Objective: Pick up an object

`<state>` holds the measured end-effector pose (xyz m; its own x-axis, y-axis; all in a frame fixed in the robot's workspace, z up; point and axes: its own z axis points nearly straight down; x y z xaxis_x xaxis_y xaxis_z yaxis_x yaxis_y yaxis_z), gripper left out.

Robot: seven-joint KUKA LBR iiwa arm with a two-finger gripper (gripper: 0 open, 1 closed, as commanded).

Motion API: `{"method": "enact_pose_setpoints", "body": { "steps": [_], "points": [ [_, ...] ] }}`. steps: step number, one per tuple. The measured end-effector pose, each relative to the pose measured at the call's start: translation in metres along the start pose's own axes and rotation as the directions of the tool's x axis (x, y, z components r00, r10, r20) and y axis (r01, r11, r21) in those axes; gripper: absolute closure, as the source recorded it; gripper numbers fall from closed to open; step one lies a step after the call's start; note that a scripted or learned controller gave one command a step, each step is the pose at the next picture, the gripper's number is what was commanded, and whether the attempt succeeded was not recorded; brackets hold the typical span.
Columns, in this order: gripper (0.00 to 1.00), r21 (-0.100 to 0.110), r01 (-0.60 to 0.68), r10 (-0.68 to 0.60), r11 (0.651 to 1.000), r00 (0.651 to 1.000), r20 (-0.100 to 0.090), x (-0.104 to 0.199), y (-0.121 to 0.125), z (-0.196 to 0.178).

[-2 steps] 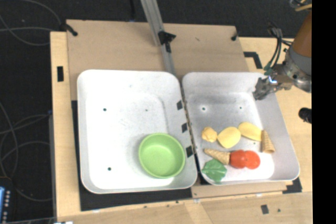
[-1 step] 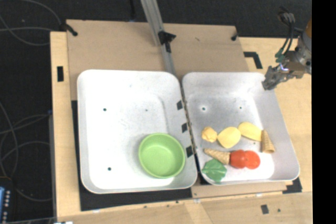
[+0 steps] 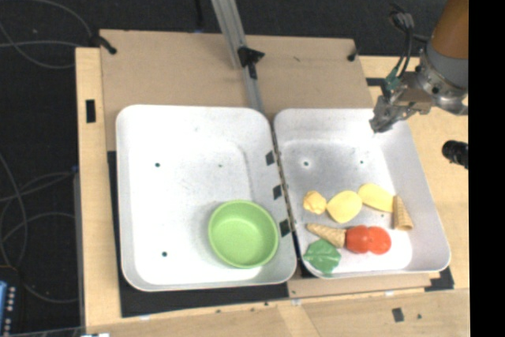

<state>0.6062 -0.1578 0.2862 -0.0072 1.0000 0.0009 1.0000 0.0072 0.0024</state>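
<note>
The right bin (image 3: 339, 138) holds a cluster of toy foods near its front: a small yellow piece (image 3: 315, 203), a round yellow piece (image 3: 344, 207), a yellow wedge (image 3: 376, 196), a tan cone (image 3: 402, 213), an orange carrot-like cone (image 3: 327, 234), a red tomato (image 3: 368, 240) and a green leafy piece (image 3: 322, 256). My gripper (image 3: 383, 121) hangs over the right bin's back right corner, well behind the foods, with nothing seen in it. A green bowl (image 3: 243, 234) sits at the front right of the left bin (image 3: 181, 154).
A slanted metal pole (image 3: 225, 4) rises behind the bins, ending near the divider between them. The arm's grey wrist and orange band (image 3: 450, 35) enter from the right. Brown board surrounds the bins; cables lie on the dark floor at left.
</note>
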Motion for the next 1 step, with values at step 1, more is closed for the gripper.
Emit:
{"method": "enact_pose_setpoints", "body": {
  "steps": [1],
  "points": [
    [1.0, 0.001, -0.001, 0.001, 1.0, 1.0, 0.0, 0.0474, -0.0064, 0.0031]
  ]
}}
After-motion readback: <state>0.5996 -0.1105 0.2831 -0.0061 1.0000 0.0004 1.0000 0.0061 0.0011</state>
